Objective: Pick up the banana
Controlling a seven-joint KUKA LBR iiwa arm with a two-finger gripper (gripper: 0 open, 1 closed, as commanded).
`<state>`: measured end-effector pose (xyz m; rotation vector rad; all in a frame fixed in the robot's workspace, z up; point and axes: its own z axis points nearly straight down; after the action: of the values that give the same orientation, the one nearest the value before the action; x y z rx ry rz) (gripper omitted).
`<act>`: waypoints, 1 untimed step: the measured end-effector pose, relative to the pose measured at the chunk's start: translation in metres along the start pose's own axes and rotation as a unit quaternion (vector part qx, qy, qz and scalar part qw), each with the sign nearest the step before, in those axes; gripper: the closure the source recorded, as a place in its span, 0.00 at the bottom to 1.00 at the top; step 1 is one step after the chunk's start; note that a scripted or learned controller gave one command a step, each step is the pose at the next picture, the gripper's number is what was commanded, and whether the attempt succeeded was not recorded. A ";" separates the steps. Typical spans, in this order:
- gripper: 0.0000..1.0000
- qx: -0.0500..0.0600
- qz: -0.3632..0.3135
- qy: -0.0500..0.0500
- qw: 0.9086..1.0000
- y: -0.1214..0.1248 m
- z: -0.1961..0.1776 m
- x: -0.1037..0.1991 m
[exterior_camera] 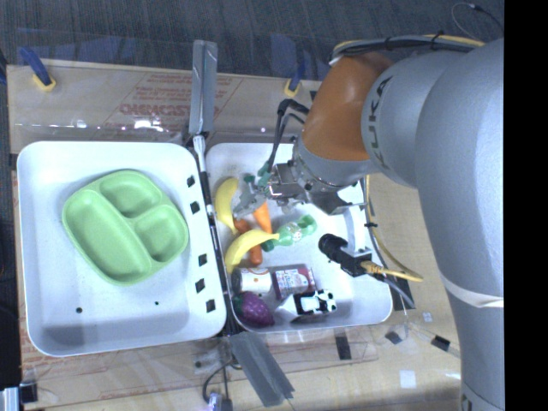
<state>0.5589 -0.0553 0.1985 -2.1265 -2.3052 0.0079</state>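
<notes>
Though the metal tool (254, 193) hangs low in the right white plastic bin (368, 306), I cannot tell its opening. Upper curved yellow banana (224, 202) lies just beside it; lower yellow banana (247, 247) touches, seemingly, a tapered orange carrot (261, 218). Risk: smooth peel slips, or carrot gets pinched instead.

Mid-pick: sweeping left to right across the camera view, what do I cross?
First the green divided plate → upper banana → carrot → green bottle-like item. The lower banana overlaps the carrot's span, so it is left out.
</notes>
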 end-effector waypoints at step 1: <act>0.00 -0.001 -0.073 0.000 0.997 -0.002 0.008 -0.030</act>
<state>0.5595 -0.0855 0.1902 -1.9517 -2.4545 0.0051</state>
